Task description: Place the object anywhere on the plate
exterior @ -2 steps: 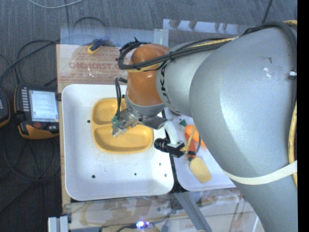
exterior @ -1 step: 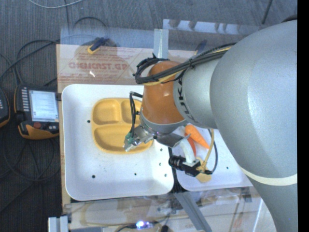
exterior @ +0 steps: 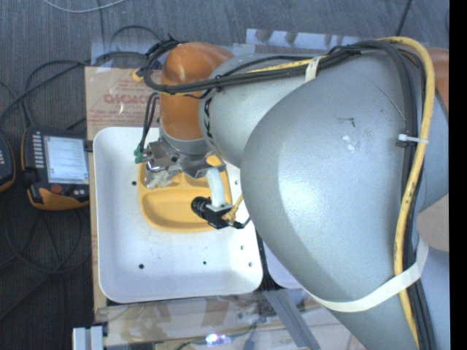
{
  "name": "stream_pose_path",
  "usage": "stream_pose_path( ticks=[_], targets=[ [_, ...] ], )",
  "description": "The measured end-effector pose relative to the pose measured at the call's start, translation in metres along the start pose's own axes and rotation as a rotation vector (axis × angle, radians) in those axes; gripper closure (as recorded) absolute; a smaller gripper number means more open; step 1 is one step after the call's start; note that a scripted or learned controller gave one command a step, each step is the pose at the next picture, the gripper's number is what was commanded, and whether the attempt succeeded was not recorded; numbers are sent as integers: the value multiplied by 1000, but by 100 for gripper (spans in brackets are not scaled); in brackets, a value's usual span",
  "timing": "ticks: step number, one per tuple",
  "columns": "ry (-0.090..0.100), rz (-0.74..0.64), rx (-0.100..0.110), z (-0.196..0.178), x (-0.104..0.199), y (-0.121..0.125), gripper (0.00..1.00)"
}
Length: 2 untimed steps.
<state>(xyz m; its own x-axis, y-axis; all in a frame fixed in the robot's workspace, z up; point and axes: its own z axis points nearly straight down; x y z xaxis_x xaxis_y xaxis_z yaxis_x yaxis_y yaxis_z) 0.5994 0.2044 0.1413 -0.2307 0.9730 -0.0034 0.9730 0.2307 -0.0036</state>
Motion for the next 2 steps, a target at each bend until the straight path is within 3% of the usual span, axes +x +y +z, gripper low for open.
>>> stream_pose_path(
  ticks=[1,2],
  targets=[
    [-2,47,-1,-18,-69,26,100],
    [-2,47,-1,-18,-68,26,0]
  ],
)
